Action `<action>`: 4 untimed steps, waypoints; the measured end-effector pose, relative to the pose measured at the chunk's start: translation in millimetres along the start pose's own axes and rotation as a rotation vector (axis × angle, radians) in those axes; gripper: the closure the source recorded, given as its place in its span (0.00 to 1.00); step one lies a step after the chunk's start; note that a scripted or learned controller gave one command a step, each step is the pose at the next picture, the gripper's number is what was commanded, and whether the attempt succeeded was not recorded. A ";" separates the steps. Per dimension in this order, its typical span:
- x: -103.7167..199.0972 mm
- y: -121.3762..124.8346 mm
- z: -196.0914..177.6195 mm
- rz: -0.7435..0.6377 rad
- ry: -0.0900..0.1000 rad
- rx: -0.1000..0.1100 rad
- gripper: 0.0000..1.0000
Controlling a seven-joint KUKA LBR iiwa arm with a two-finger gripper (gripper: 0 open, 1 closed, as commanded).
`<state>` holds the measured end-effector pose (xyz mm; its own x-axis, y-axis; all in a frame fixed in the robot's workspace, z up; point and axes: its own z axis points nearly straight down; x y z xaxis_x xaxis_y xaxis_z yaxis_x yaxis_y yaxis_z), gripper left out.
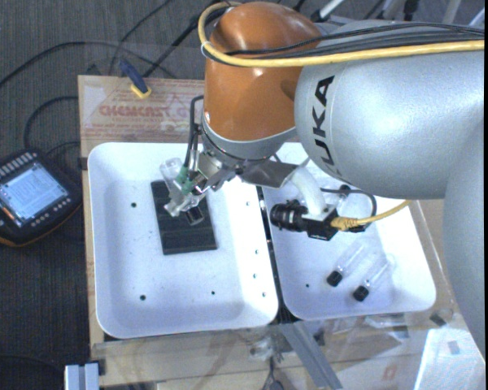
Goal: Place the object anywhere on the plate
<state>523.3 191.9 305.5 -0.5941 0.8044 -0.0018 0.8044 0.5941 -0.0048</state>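
A black rectangular plate [185,226] lies in the left white bin [130,299], towards its upper middle. My gripper [185,195] hangs over the plate's upper half, reaching down from the orange-banded wrist [252,63]. A small clear piece with a green spot [176,179] sits right at the gripper's tip, over the plate's top left corner. Whether the gripper grasps it is not clear from this angle. Two clear vials with black caps [351,268] lie in the right bin [407,291].
A black camera-like part with a yellow cable [302,218] hangs from the arm over the right bin's left side. A cardboard sheet [138,112] lies behind the bins. A teach pendant [28,193] sits on the floor to the left.
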 end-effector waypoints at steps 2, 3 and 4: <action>5.7 15.9 -127.0 -0.456 -0.001 -0.003 1.00; 11.1 54.4 -126.8 -0.811 0.000 -0.005 1.00; -18.6 94.0 -126.7 -0.534 0.000 -0.004 1.00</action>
<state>610.3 233.3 431.8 -0.9208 0.3900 -0.0005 0.3900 0.9208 -0.0013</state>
